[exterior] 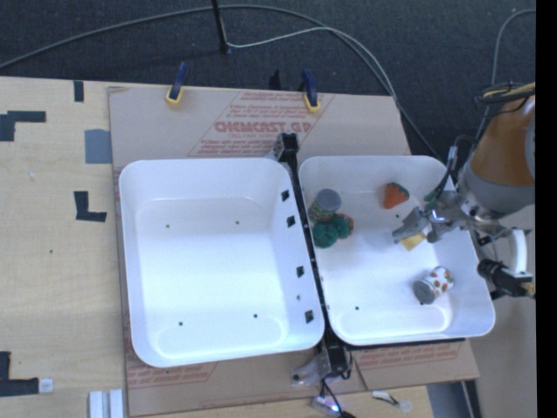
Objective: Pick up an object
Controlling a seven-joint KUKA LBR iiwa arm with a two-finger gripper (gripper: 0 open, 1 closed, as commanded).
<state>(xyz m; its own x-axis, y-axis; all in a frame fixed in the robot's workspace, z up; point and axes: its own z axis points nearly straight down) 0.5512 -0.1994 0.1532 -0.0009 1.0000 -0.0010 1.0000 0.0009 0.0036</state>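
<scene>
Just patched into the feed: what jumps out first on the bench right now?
The arm with the orange band reaches in from the right, its gripper low over the right bin. Around it lie an orange-red object, a green and grey cluster by the divider, and a speckled object.

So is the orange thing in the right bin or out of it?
In. The orange thing lies on the right bin's floor, near its far wall.

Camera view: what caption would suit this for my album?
Robot arm reaching from the right, its gripper low over the right bin, among small toys.
</scene>
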